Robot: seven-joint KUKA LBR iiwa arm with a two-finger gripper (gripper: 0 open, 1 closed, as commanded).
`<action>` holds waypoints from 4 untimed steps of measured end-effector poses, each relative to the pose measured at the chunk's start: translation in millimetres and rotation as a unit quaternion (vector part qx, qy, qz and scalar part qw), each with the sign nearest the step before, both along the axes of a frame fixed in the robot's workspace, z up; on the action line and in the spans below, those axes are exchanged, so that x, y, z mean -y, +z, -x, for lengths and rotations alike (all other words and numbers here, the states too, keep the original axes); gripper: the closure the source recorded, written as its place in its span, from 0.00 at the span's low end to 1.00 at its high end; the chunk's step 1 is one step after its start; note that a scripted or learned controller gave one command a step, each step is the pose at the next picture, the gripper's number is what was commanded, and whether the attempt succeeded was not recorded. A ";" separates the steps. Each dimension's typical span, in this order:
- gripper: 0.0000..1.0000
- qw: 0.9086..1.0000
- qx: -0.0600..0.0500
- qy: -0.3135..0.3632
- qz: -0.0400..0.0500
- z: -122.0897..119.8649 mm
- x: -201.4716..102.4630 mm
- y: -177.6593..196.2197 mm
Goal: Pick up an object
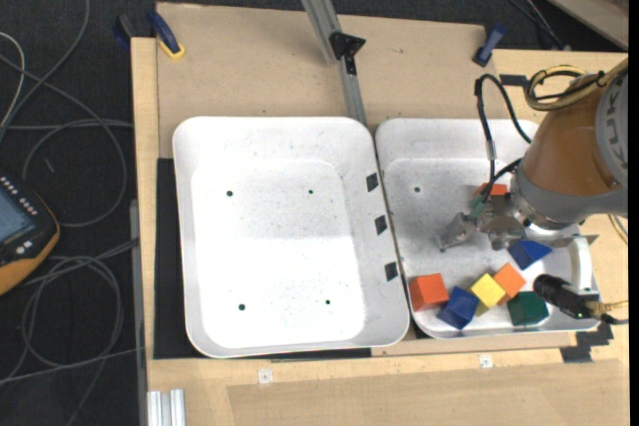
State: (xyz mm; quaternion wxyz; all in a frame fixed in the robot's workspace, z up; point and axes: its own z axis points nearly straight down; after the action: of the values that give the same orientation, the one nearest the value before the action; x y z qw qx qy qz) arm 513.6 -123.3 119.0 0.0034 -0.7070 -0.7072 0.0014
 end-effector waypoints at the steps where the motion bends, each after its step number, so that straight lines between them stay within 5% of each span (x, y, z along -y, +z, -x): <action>1: 1.00 1.000 0.004 0.000 0.001 -2.0 0.5 13.4; 3: 1.00 1.000 0.007 0.001 0.002 -5.9 -10.3 119.3; 4: 1.00 1.000 0.005 0.004 0.000 -25.6 -69.2 126.7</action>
State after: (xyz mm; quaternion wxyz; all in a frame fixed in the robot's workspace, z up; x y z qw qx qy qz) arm 539.2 -54.1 245.6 -0.0004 -0.7044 -0.7098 -0.0018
